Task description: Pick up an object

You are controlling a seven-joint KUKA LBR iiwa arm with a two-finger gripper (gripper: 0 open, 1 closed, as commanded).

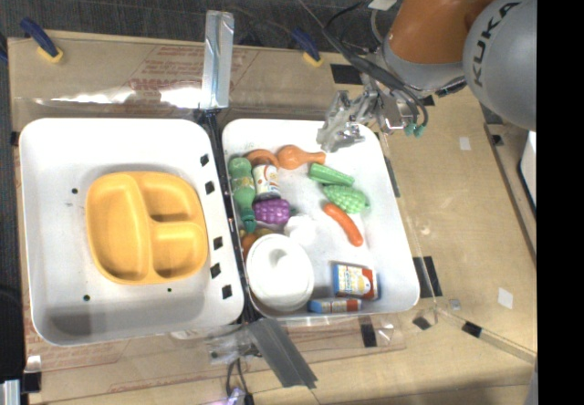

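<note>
Over on the left, the left bin carries a yellow divided tray, sitting flat near its middle. Moving across, the right bin is crowded: a green bottle-shaped toy lies along its left wall, a small tin just beside it, a purple grape bunch below that. A white bowl sits at the near-left corner, with a little carton to its right by the near wall. In the middle lie an orange carrot and two green vegetables, and an orange pear-shaped piece rests near the far wall. Now the gripper hangs over the bin's far right corner, just above that orange piece. Its fingers point down with nothing between them, looking parted, though it's hard to tell for sure. Further right, the orange-banded arm looms.
</note>
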